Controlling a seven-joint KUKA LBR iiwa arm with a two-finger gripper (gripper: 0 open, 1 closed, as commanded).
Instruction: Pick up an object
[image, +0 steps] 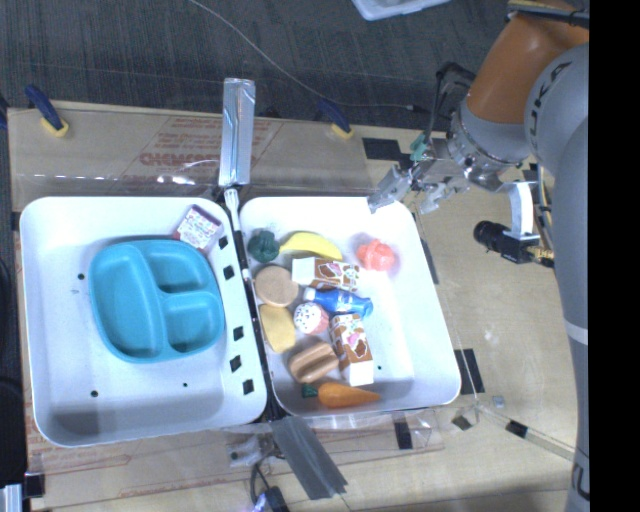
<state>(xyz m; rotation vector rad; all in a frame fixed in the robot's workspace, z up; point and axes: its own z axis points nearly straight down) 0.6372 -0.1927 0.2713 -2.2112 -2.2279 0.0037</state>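
The right bin holds a heap of toy foods: a yellow banana, a pink fruit, a dark green lump, a round brown cookie, a blue bottle, a spotted white ball, a bun, a carrot and two small cartons. My gripper hangs over the bin's far right corner, above and right of the pink fruit. It is open, with nothing between its fingers.
The left bin carries a blue divided plate and a small pink-and-white packet at its far right corner. A silver bar stands upright behind the seam between the bins. Bare bench lies to the right.
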